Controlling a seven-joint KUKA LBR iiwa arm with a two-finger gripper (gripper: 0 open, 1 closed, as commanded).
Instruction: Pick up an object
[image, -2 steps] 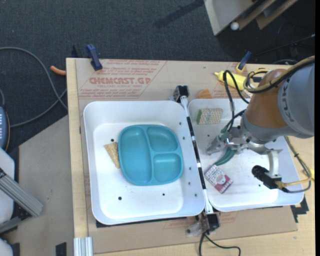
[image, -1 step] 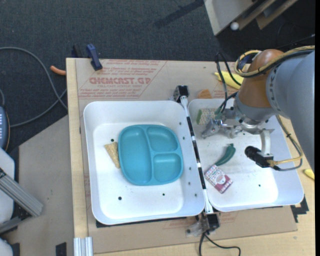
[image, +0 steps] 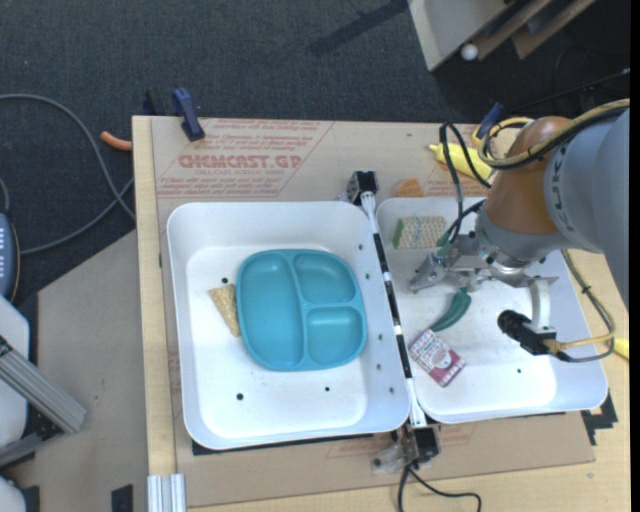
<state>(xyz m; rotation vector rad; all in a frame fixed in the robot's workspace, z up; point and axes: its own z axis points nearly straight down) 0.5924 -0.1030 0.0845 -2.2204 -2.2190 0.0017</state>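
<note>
In the camera view the pincer (image: 447, 272) hangs low in the right bin (image: 575, 390), seemingly closing in for a grasp; I cannot tell its state. A green object (image: 452, 310) lies just under it, the likely target. Next: descend squarely. A pink packet (image: 435, 357) sits near; the left bin (image: 200, 390) carries a blue tray (image: 300, 308).

1. The arm (image: 590, 170) is a thick, rounded grey body.
2. A glossy orange band (image: 525, 185) rings it above the wrist.
3. Black cables (image: 462, 190) loop beside the band, with yellow wiring nearby.
4. The gripper (image: 440, 275) is bare grey metal, angular and thin.
</note>
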